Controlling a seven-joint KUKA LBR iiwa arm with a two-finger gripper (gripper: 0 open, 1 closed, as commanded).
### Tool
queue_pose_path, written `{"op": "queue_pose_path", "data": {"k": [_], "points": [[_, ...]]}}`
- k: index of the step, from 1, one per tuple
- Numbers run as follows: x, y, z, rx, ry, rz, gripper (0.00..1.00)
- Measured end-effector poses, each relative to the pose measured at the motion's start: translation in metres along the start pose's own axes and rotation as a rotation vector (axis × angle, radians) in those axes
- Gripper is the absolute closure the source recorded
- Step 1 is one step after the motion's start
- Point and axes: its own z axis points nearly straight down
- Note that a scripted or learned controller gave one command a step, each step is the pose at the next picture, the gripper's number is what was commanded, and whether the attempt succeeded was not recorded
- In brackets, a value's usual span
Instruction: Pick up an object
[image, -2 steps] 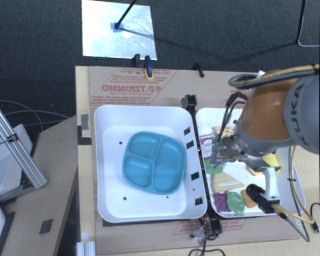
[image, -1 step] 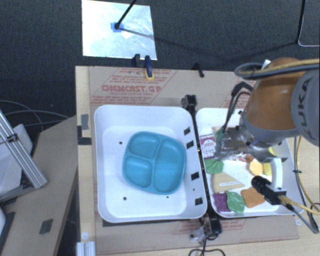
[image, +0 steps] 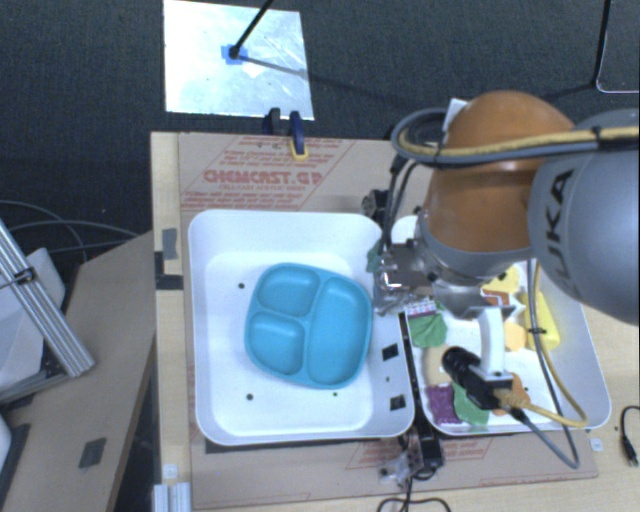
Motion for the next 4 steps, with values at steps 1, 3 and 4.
{"op": "queue_pose_path", "data": {"k": [1,3,4], "points": [[-0.042,0.001,-0.109,-0.010,-0.003,0.011,1.00],[-0.101,0.029,0.024,0.012,-0.005,0.015,1.00],[-0.160,0.096,-0.035,-0.008,-0.009,0.017,1.00]]}}
